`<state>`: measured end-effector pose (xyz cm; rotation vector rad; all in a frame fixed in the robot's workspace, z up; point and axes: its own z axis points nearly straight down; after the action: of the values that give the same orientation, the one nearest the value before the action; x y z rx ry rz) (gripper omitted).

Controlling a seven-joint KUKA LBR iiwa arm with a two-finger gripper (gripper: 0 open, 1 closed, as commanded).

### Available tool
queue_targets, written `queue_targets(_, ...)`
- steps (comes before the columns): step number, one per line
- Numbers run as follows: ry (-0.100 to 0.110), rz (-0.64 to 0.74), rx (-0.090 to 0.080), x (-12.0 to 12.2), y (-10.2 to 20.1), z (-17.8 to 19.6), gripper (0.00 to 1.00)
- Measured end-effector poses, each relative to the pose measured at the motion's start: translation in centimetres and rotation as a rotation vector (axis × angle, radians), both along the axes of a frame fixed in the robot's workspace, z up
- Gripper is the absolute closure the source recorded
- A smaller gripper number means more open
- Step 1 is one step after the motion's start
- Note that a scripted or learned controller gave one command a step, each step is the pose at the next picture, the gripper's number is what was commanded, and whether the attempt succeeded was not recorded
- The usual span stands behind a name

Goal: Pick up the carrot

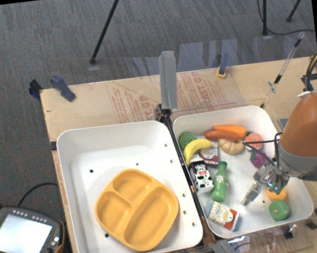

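The wooden bench (86,106) takes up most of the floor here, and on it sit two white bins side by side. The left bin (81,156) holds a yellow divided plate (137,208), lying a little toward five o'clock from the bin's middle. The right bin (255,113) is crowded with toy food.

The arm (305,132) comes in from three o'clock, its orange band bulking over the right bin's edge. Its gripper (265,183) hangs low over the bin's four o'clock area, with what looks like one grey finger (250,195) angled toward seven o'clock. I cannot tell from here whether the fingers are spread or closed, and nothing shows between them.

The carrot (227,132) lies at the bin's twelve o'clock end, orange, stretched crosswise, well apart from the gripper. Just beside it at five o'clock is a tan pastry-like piece (231,146), and a pink piece (255,140) beyond that. A banana (195,147) curves at ten o'clock, with a green bumpy piece (187,139) touching its upper end.

Near the bin's middle a green bottle (219,183) stands tilted, and a small black-and-white carton (201,176) lies beside it at nine o'clock. A red and white box (223,215) lies at six o'clock. Below the gripper sit a small orange fruit (277,194) and a green fruit (279,210).
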<state>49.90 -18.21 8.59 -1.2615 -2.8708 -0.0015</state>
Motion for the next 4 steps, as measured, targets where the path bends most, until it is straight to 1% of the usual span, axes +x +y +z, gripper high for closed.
queue_targets(1, 0.001, 0.006, 0.0, 0.1, 0.1, 1.0, 1.0)
queue_targets(2, -0.014, 0.06, -0.003, -2.0, 6.7, 10.6, 1.0)
queue_targets(3, -0.012, 0.063, -0.006, -2.2, 0.7, 18.6, 1.0)
queue_targets(4, -0.008, 0.173, -0.005, -2.2, -3.2, 24.0, 1.0)
